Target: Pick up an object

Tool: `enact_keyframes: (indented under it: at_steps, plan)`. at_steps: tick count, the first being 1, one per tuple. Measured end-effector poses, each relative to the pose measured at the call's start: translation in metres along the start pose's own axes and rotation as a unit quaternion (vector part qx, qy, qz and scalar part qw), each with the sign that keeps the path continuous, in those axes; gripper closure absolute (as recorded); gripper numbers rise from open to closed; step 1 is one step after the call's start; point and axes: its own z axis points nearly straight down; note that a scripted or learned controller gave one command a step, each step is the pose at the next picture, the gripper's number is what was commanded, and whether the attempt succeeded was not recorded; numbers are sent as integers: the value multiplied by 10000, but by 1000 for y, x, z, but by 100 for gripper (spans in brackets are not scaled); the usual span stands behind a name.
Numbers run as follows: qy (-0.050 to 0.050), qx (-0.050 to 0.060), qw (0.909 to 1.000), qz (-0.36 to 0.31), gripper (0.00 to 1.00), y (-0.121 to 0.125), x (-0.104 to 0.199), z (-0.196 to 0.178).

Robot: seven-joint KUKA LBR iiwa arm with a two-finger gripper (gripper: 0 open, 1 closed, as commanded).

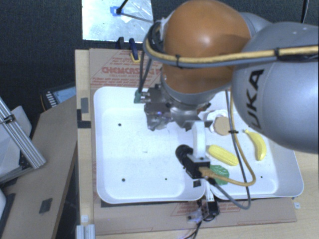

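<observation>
Reaching in from the right, the grey-and-orange arm's gripper [158, 114] hangs over the left white bin [114, 148]. The right bin [284, 183] holds two yellow banana-shaped toys [223, 155] (probably light, smooth, stiff plastic; grasp mid-length), one green piece [219, 173], and one tan disc [220, 125].

Left bin [124, 183] floor open; bananas [223, 155] rightward.

Pretty soft, low-res shot overall. Even overhead light, white bins [124, 148] blown out a bit, glare on the foil sheet [117, 11], background cloth dark, arm [279, 83] up close looks blurry.
</observation>
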Motion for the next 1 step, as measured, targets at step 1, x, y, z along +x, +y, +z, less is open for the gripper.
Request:
enact_keyframes:
  at_steps: [1]
  plan:
    - [19, -50, 10000, 7, 100, 2, 25, -84]
